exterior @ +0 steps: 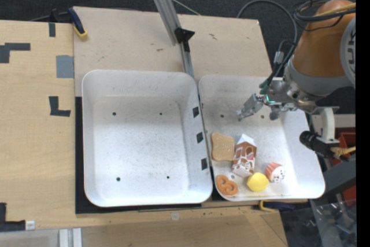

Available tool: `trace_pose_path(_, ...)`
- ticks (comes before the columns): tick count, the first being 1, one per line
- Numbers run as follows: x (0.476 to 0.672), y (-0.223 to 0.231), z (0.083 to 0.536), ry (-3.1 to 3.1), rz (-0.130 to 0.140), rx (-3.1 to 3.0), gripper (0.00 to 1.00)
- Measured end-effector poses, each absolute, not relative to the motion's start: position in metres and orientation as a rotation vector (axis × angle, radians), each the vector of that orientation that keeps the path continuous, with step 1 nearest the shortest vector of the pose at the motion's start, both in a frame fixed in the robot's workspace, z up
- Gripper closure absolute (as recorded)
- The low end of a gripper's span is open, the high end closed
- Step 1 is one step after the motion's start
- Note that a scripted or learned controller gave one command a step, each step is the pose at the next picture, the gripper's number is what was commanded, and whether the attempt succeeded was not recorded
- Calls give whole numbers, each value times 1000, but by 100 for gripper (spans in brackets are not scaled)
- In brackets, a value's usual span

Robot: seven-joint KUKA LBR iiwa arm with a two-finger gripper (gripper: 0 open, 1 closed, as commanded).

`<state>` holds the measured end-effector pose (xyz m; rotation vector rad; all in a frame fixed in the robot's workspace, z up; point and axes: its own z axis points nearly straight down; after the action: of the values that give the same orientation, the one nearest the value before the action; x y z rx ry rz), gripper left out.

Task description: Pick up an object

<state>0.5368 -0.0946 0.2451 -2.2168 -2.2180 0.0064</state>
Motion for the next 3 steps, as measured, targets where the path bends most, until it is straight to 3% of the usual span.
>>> trace_pose_path(1, 538, -95, 248, -2222, 2, -2218, 0)
trace_pose_path(3, 541, -102, 136, -2218, 8, -2217, 0)
